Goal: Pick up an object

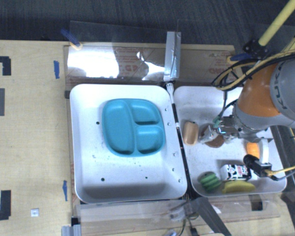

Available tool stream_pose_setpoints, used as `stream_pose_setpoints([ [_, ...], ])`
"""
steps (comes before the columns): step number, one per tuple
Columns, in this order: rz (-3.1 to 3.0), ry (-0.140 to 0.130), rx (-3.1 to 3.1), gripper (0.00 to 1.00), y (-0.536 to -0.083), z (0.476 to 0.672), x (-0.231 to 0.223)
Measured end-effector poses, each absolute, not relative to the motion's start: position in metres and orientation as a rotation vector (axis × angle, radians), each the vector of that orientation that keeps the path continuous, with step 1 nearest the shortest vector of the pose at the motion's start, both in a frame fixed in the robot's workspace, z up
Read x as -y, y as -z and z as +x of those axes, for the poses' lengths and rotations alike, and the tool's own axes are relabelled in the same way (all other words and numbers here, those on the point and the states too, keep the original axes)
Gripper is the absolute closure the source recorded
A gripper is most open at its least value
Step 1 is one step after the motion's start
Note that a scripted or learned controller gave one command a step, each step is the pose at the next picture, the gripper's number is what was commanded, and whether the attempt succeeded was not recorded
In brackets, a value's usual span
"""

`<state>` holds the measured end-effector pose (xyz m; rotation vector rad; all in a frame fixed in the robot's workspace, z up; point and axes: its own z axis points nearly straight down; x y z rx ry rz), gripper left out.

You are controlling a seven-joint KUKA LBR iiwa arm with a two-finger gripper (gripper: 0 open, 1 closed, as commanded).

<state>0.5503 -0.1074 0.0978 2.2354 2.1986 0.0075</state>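
My gripper [212,132] hangs low over the middle of the right bin [201,98], with the arm reaching in from the right. A small brown rounded object [215,142] lies right under its tip, partly hidden by it; whether they touch I cannot say. Just left of the gripper, a tan cylinder [190,132] stands near the bin's left wall. Along the front of the bin lie a green object [210,181], a yellow banana [237,186] and a black-and-white patterned object [236,171]. An orange object [253,149] rests at the right, below the wrist.
The left bin [83,171] holds a blue divided plate [133,126] in its middle. A clear plastic wall [113,63] and a metal post [172,53] stand behind the bins. Yellow and black cables [236,68] trail near the arm at the upper right.
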Motion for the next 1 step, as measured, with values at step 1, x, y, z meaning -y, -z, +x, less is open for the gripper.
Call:
stream_pose_setpoints([
  [1,2.285,-0.012,-2.149,1.00,-0.2056,0.5606,0.0488],
])
